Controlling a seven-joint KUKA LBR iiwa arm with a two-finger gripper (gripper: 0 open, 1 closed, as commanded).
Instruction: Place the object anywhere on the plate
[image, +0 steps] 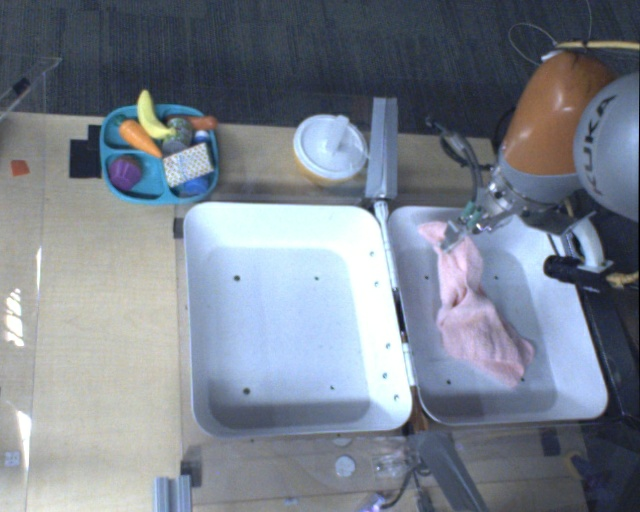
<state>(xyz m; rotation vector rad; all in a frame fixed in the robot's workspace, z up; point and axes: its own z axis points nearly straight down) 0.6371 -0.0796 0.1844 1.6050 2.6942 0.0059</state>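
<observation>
A pink cloth (476, 322) lies crumpled in the right bin (560, 345), stretched from the bin's far edge down toward its near right. Its upper end is drawn up to my gripper (458, 234), which hangs over the bin's far side and is shut on that end of the cloth. The plate (110, 188) is a blue divided dish on the bench at the far left, behind the left bin. It holds toy food, among them a banana (151, 115) and a carrot (139, 137).
The left bin (290, 315) sits between the cloth and the plate. A white and yellow bowl (330, 148) stands on the bench behind the bins, beside a grey metal post (379, 150).
</observation>
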